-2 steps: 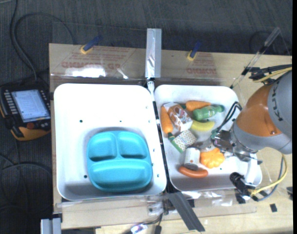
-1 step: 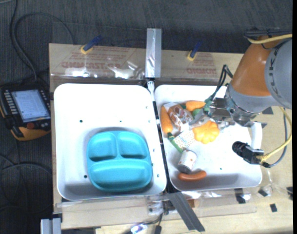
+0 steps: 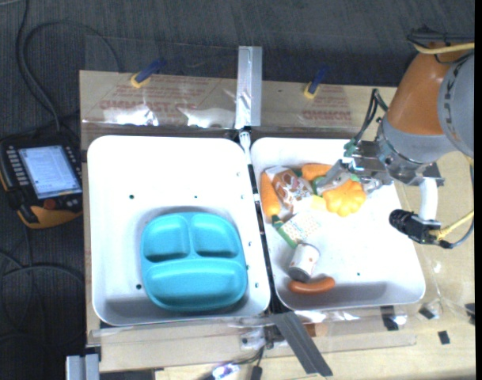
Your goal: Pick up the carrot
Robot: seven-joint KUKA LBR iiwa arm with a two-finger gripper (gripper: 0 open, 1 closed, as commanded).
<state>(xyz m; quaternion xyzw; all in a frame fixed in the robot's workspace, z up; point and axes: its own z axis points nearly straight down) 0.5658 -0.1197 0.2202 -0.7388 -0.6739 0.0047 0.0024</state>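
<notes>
Two orange things in the right bin (image 3: 399, 267) look like a carrot, and I cannot tell which it is. One long orange piece (image 3: 267, 198) lies along the bin's left wall. A shorter tapered orange piece (image 3: 314, 169) lies near the bin's back, partly hidden by a brown and white item (image 3: 289, 186). My gripper (image 3: 348, 177) hangs just right of that tapered piece, over a yellow lumpy object (image 3: 345, 201). Nothing shows held in it.
The right bin also holds a green and white packet (image 3: 301, 228), a small can (image 3: 302, 261) and a red sausage (image 3: 310, 285) near the front. A blue divided tray (image 3: 195, 261) sits in the left bin (image 3: 114, 180). A teach pendant (image 3: 41, 176) lies off the bench at left.
</notes>
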